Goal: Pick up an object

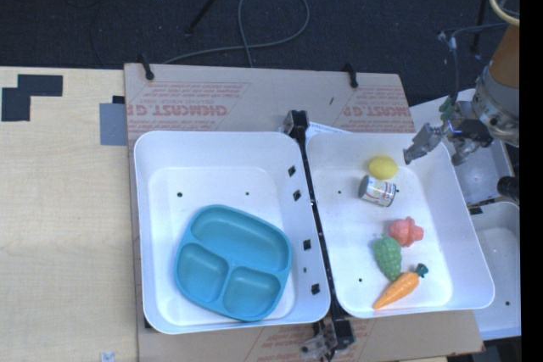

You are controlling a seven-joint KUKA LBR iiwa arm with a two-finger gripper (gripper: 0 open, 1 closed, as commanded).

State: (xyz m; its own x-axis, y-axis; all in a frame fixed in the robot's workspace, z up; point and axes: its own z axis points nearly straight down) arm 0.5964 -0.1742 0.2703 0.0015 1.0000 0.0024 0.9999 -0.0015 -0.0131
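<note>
white plastic forms the two shallow bins, set side by side on a brown cardboard sheet (254,102). left bin (161,174): holds a blue divided tray (233,261) with three compartments, lying flat toward the bin's 5 o'clock corner. right bin (458,208): holds five small objects. a yellow lemon-shaped toy (383,166) lies near the bin's 12 o'clock side, touching a small silver can (377,191) just below it, the can tipped on its side. a pink toy (406,231) lies toward the bin's middle, with a green bumpy toy (388,257) just beside it at 7 o'clock. an orange carrot toy (399,288) with a green top lies at the bin's 6 o'clock end, its tip pointing to 8 o'clock.

gripper (443,140): sits at the bin's 2 o'clock corner, over the rim, at the end of the grey arm that enters from 3 o'clock. its two fingers (420,144) are spread apart with nothing between them. the lemon toy, the nearest object, lies at about 8 o'clock from the claw, near but apart from it; the can lies just beyond in the same direction. the remaining toys lie well apart from the claw, at roughly 7 o'clock.
</note>
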